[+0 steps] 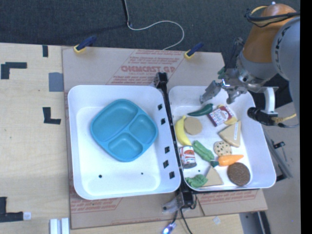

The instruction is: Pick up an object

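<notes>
Hovering over the upper part of the right bin (258, 130), the gripper (220, 92) is released, its fingers spread and nothing between them. Directly beneath and touching distance away lie a green pepper (200, 110) and a red packet (220, 115); further toys, including a banana (182, 131), a carrot (229, 159) and a brown cookie (239, 173), fill the frame's lower right. The left bin (83, 130) carries a blue divided plate (124, 129). Judgement: approach step, no grasp made. The next move calls for descent centred on one item, likely the pepper, then closure.
</notes>
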